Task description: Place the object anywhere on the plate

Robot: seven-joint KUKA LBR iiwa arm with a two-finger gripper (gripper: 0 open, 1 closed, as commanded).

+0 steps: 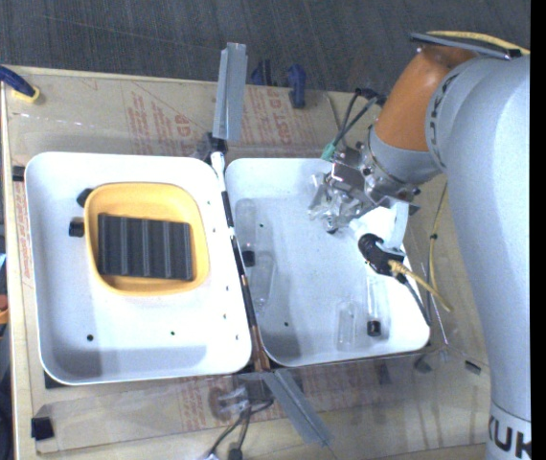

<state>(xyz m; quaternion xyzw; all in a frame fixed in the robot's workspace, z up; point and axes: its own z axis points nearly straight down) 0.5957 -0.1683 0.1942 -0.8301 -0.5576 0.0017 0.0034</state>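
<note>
A yellow plate [148, 238] with a dark ribbed insert waits in the left bin [53, 333]. In the right bin [292, 333], the gripper [338, 204] hangs low, apparently mid-pick. Fingers' state and the object's location cannot be told; carrying leftward would follow.

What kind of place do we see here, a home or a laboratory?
Most likely a robotics laboratory, not a home. A large grey arm reaches over two white bins on a plywood bench held with clamps, and loose cables hang near its hand.
</note>
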